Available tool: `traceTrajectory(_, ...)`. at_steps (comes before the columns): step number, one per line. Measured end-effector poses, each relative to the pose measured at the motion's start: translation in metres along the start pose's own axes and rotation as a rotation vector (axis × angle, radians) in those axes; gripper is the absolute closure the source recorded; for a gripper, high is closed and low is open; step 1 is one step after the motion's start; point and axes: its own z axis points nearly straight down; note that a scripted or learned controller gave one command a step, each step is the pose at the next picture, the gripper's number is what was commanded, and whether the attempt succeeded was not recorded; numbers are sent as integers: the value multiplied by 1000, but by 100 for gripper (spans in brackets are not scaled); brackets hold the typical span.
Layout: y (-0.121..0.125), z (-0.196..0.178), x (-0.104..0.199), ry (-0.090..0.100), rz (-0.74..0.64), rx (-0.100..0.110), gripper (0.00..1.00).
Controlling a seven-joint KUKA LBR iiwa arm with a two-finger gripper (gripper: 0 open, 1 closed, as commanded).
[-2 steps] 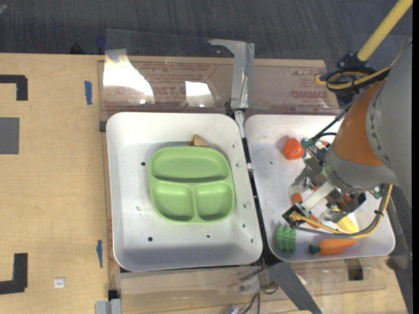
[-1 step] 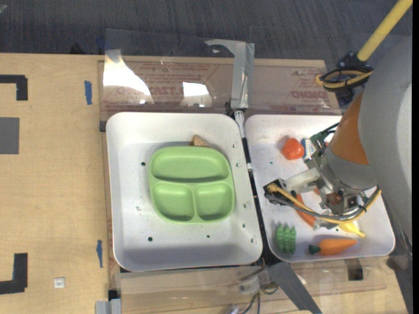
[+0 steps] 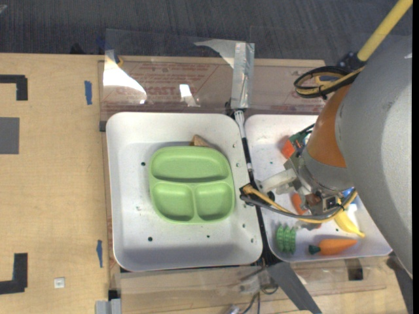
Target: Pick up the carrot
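Tool: jaw state cannot be told. Carrot: probably light, rigid, smooth plastic; best gripped across mid-body.

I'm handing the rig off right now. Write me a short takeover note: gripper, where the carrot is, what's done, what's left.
Gripper: the arm hangs over the right bin; its wrist blocks the gripper, so finger state cannot be read.
Carrot: lying flat near the right bin's front edge, beside the yellow banana and right of the green ridged toy.
Left bin: holds the green divided plate.
Done: nothing confirmed; carrot sits in the bin, not lifted.
Left: descend on the carrot, grasp it, lift.
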Motion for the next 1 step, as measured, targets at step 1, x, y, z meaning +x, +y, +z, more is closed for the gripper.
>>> traceTrajectory(1,0,-10,1,0,-2,1,100)
